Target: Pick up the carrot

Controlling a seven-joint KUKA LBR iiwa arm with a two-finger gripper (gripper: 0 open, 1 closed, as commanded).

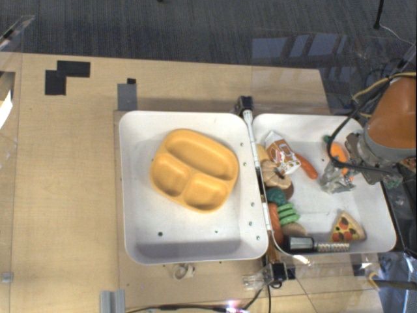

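Two shallow white bins side by side on the wooden counter. One yellow divided plate in the left bin, tilted, with three compartments. Several toy foods crowded along the left wall of the right bin: one white and brown carton, one dark green piece, one green ridged piece, one black oblong item at the near edge. One carrot, orange-red and slim, lying flat just right of the carton, slanted down to the right, apart from the claw. One pizza slice further right, near the front wall. One grey arm reaching in from the right, orange band above the wrist, claw pointing down, low over the right bin's floor, right of the carrot and above the pizza slice. Impossible to tell whether spread or pressed together; nothing seen pinched in it.
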